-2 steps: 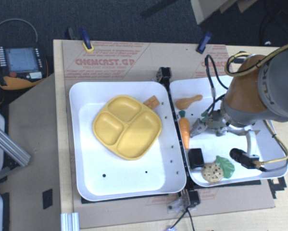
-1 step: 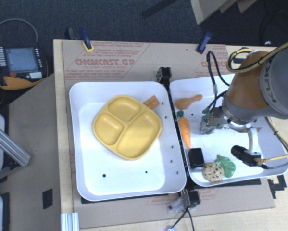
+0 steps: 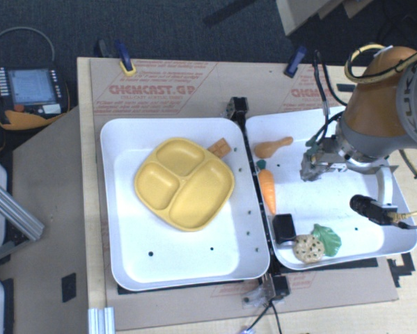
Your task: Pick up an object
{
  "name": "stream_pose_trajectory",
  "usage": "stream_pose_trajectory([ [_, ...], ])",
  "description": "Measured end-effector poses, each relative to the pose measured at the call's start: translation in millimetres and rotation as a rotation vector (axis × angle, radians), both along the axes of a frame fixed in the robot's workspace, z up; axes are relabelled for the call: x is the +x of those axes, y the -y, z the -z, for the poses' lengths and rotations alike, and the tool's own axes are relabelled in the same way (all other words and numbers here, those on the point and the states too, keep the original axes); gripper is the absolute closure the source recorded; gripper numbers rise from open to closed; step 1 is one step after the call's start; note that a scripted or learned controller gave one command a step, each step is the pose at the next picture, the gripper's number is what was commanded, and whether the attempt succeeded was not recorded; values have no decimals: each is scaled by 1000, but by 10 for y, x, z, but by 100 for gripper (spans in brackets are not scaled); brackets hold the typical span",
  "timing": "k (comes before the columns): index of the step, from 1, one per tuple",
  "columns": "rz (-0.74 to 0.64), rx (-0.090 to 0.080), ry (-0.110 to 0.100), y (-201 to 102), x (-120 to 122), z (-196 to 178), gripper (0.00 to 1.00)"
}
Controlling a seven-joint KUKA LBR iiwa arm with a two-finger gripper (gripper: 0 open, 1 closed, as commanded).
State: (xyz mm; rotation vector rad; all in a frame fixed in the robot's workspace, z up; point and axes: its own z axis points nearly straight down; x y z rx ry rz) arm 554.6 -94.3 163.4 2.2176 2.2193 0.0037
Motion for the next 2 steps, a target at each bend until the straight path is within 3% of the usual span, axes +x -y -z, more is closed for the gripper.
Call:
stream_pose_trajectory([
  [2,-1,-1,3,5,-24,-976,100],
])
